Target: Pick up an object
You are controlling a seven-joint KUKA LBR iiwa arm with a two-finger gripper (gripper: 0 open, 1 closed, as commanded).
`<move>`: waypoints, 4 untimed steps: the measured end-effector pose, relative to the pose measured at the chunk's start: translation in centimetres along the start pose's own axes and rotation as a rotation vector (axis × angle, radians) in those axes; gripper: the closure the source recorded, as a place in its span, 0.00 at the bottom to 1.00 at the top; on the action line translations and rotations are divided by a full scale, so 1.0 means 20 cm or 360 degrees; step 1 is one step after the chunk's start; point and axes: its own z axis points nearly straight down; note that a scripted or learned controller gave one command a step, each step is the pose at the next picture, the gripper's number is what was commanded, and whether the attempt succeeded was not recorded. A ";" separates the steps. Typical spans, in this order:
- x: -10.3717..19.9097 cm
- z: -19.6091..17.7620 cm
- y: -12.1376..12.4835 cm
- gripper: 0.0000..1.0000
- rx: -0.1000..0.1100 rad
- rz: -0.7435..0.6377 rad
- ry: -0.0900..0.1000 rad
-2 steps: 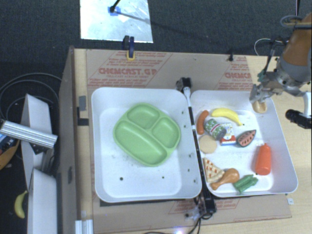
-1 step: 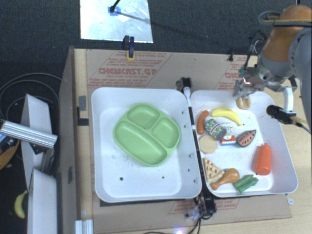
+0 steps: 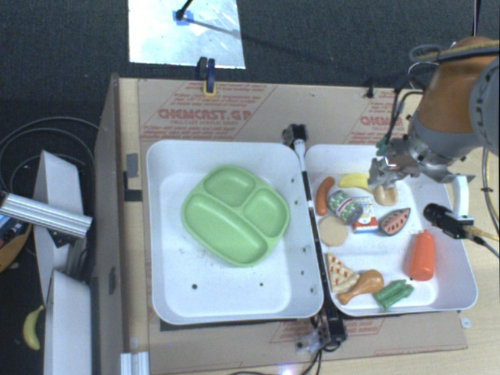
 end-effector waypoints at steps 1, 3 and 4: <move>-0.01 0.00 0.02 0.00 -0.0009 0.0000 -0.0003; 0.03 0.52 0.00 0.00 -0.0039 0.0002 -0.0025; -0.01 0.52 -0.03 0.00 -0.0048 -0.0002 -0.0014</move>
